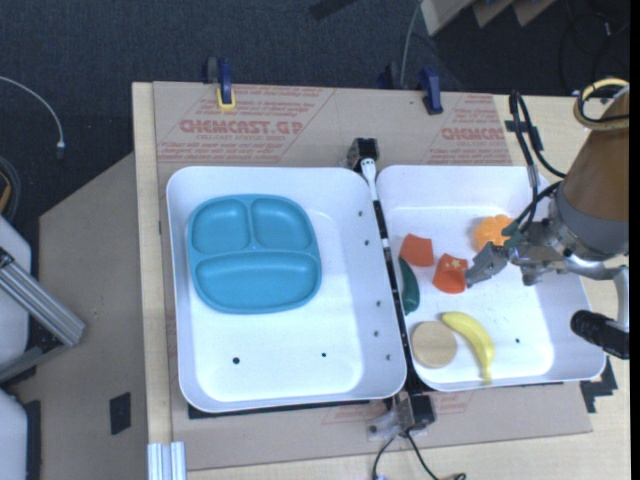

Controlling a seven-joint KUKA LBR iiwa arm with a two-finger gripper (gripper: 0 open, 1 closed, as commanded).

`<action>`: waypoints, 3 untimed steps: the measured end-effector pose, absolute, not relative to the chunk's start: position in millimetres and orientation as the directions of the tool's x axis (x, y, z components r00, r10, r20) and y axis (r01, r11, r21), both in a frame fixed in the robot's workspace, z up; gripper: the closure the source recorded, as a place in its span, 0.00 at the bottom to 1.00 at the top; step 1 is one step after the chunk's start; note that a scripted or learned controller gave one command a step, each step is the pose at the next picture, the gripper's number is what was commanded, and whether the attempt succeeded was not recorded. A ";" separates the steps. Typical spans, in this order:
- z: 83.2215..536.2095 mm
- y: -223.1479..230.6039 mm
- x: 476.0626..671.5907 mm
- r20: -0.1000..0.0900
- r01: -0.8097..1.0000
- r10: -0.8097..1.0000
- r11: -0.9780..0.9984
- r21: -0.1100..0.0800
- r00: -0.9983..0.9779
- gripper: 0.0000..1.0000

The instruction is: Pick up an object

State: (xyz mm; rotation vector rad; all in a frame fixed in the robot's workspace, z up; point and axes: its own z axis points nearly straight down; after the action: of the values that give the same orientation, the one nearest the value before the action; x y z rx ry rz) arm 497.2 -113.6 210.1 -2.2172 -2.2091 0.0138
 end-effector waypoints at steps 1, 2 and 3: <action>217.0 -113.2 500.2 0.000 1.000 1.000 0.000 0.000 0.000 0.00; 166.9 -119.5 507.5 0.002 1.000 1.000 -0.001 -0.004 0.001 0.00; 103.9 -115.0 504.2 0.003 1.000 1.000 -0.001 -0.007 0.001 0.00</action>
State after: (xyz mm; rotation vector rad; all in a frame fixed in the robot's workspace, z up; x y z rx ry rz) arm 504.2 -115.0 103.9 -2.2174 -2.2156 0.0051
